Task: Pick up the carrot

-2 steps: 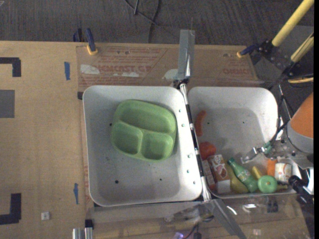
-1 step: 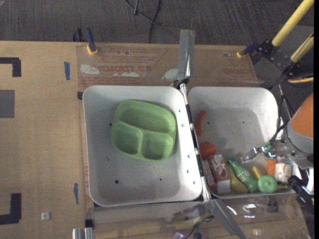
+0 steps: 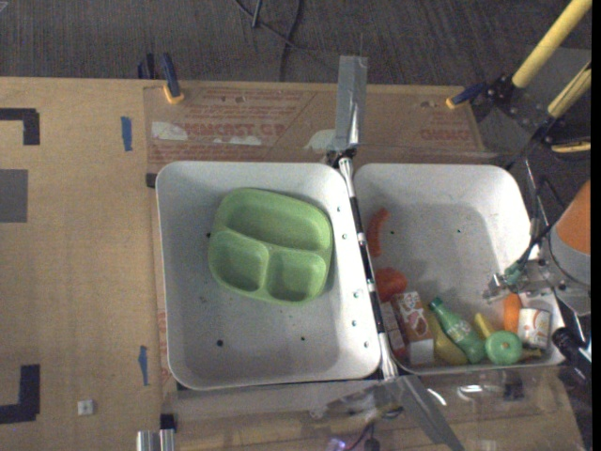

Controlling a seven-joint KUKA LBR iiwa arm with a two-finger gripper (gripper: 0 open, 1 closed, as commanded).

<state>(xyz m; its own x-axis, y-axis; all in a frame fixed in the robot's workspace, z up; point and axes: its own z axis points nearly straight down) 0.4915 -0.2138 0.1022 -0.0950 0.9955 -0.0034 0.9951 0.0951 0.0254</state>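
Right bin (image 3: pixel 441 191), near edge: carton (image 3: pixel 410 315), green bottle (image 3: pixel 457 327), green ball (image 3: pixel 503 348), cup (image 3: pixel 533 326). Carrot (image 3: pixel 511 312) stands between ball and cup, just below the hand (image 3: pixel 512 275). Hand's opening: cannot tell; nothing seen gripped. Farther back, tomato (image 3: pixel 391 283), red pepper (image 3: pixel 377 231). Left bin (image 3: pixel 188 280) holds a green tray (image 3: pixel 271 244).

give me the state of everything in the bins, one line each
green divided plate: right side up in the left bin, tilted in plan
carrot: lying free against the right bin's left wall
tomato: resting below the carrot
small carton: lying flat
green bottle: on its side
green apple: at the lower right
gripper: over the right bin's right side, far from the carrot
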